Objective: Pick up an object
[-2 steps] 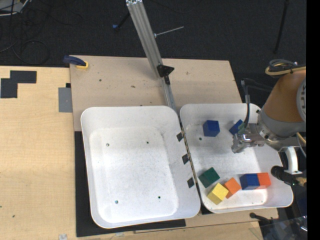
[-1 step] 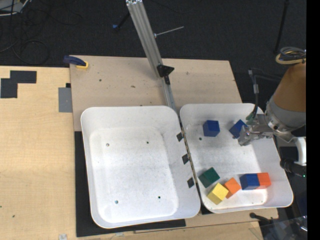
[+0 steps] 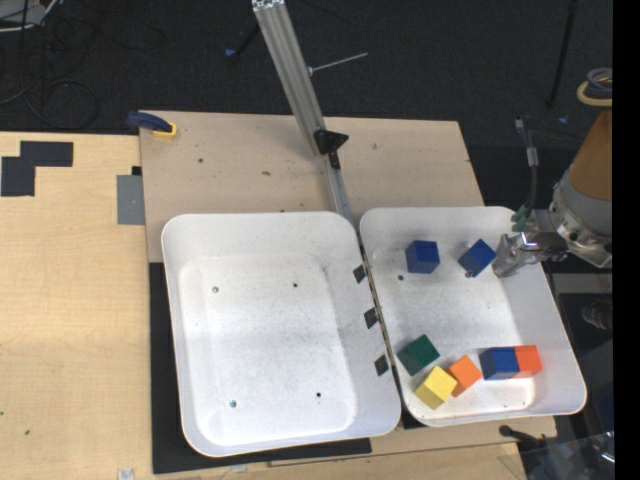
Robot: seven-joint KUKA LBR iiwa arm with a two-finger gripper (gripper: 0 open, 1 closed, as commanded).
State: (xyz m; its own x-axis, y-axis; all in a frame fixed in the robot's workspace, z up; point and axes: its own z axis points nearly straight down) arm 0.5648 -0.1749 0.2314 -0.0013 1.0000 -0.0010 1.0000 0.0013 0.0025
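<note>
The gripper [image 3: 510, 256] hung at the right bin's [image 3: 560, 318] right rim, just beside a tilted blue cube [image 3: 477, 257]; whether it gripped anything could not be told.

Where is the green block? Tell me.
The green block sits in the right bin, near its left wall, just above the yellow block.
</note>
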